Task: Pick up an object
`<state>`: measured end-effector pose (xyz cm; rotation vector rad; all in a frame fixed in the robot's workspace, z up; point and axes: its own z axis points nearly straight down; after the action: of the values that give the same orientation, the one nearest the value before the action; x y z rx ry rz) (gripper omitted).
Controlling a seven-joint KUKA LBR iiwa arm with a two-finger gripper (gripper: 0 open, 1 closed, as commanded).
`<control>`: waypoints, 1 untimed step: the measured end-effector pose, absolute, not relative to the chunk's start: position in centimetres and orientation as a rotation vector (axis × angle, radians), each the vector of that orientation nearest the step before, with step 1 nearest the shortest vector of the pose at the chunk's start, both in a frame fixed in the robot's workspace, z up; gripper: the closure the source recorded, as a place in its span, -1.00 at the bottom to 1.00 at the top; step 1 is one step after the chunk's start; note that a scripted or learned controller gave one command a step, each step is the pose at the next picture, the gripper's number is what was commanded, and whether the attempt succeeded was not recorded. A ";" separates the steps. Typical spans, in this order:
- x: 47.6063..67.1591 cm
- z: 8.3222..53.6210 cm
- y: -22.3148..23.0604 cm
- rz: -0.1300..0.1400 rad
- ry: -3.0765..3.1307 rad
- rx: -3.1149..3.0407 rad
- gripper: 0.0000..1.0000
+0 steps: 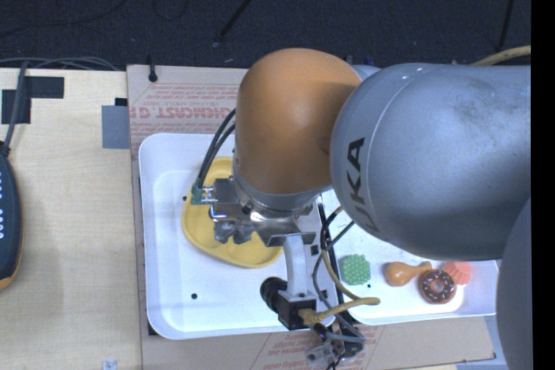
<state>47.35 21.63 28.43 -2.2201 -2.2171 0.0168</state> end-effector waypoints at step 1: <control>50.7 40.0 24.5 -0.015 -2.225 -2.222 1.00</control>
<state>50.69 24.46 39.96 -2.2222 -2.2249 -0.0151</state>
